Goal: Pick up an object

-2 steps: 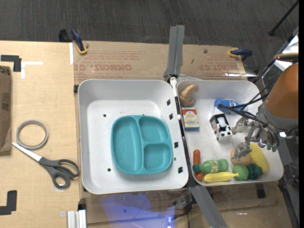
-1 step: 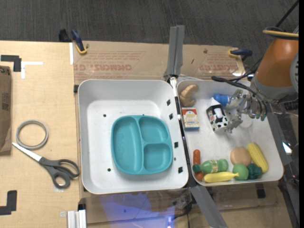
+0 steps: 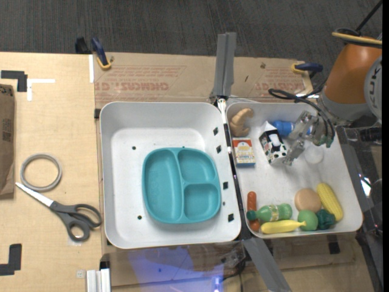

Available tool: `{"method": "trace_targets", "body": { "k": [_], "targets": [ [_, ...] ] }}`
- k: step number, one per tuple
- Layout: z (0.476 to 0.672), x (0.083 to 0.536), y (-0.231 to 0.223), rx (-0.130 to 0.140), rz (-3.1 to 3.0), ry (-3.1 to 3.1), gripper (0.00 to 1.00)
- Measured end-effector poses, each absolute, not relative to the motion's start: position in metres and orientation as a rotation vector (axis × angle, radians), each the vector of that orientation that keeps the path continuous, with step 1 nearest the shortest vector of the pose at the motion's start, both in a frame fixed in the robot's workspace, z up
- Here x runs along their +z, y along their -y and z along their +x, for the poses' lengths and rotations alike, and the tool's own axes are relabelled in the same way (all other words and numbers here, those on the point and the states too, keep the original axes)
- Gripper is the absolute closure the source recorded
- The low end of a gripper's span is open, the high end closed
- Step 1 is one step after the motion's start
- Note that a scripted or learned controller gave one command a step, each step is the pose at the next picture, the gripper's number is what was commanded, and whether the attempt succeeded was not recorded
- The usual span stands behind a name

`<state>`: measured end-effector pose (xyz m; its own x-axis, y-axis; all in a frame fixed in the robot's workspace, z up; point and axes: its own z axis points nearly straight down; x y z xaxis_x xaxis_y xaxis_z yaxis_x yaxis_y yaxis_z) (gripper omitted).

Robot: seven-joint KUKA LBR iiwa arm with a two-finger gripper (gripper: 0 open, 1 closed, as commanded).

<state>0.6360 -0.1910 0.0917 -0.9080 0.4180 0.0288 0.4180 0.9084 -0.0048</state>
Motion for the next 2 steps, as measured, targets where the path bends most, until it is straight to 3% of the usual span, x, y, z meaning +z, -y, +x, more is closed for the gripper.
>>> {"method": "trace_targets", "body": {
  "k": [1, 2],
  "targets": [
    [0.636, 0.091, 0.145, 0.025, -0.861, 2.99, 0.0],
    [0.621, 0.091, 0.146, 0.029, -1.26, 2.856, 0.0]
  ]
}}
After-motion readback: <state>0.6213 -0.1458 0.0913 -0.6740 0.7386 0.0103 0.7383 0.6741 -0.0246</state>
